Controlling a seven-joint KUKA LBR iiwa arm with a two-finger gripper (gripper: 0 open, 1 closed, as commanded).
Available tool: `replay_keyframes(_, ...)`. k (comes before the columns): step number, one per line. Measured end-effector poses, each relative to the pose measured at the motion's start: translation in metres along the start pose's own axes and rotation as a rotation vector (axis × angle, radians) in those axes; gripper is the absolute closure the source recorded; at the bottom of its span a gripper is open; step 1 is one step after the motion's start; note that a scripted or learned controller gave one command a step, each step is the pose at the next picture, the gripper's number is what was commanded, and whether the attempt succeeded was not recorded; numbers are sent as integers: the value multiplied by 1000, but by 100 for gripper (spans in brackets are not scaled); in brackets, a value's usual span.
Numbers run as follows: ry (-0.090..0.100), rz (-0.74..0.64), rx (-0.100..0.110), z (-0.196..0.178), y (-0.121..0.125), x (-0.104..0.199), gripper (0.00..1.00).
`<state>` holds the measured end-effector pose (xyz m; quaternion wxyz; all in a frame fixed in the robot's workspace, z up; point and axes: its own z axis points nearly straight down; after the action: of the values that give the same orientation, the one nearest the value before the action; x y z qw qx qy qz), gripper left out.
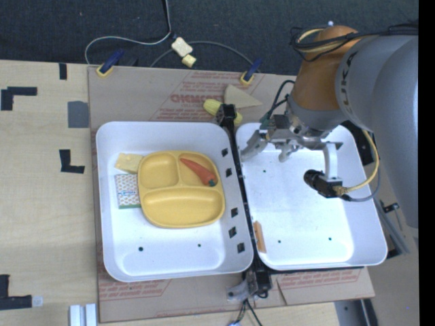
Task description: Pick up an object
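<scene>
Spread apart, my hand (270,144) hangs over the right bin (312,250), pinching nothing. Below lies a wooden counter (41,195) with cardboard (190,94). To my hand's left, the left bin (170,260) holds a yellow tray (180,206) carrying an orange carrot (197,168).

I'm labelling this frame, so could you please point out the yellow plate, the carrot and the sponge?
yellow plate (178,206): camera view, bare lower compartment.
carrot (198,169): camera view, middle of its orange body.
sponge (126,189): camera view, centre of its patterned top.
</scene>
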<state>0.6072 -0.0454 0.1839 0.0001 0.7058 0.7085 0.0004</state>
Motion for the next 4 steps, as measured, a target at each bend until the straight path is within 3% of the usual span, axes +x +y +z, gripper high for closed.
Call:
replay_keyframes(1,-4,7,3,56,59,-80,0)
replay_keyframes(2,-2,2,1,99,27,-48,0)
replay_keyframes(3,-1,0,3,99,62,-54,0)
replay_keyframes(4,-4,3,1,98,61,-52,0)
